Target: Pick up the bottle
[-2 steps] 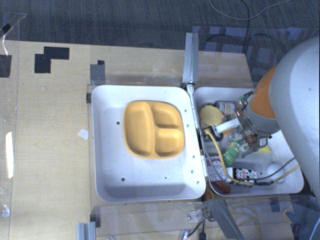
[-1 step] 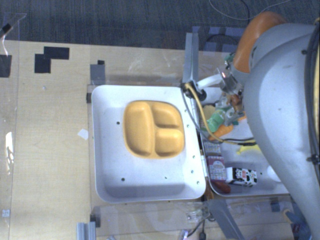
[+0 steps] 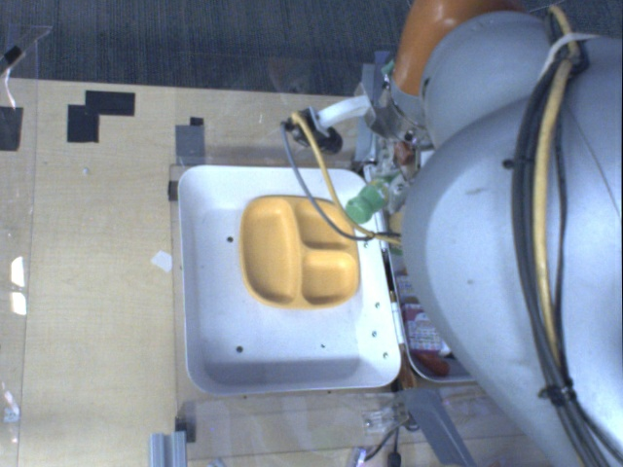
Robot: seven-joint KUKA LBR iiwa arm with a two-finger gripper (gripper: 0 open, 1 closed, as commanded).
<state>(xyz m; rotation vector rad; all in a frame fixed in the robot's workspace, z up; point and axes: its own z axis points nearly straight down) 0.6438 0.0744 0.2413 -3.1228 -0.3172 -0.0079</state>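
A small green bottle (image 3: 367, 203) shows at the upper right corner of the left bin (image 3: 209, 290), right at the rim between the two bins. My gripper (image 3: 392, 168) is directly above and against the bottle's upper end, under the orange-banded wrist (image 3: 438, 17). The bulky grey arm (image 3: 516, 241) covers most of the right bin and hides the bottle's far side. Whether the bottle rests on the rim or hangs from the gripper cannot be told.
A yellow divided tray (image 3: 295, 251) lies in the middle of the left bin. Cables (image 3: 321, 178) loop from the wrist over the tray's upper right. A red and white packet (image 3: 423, 334) peeks out in the right bin (image 3: 414, 363) below the arm.
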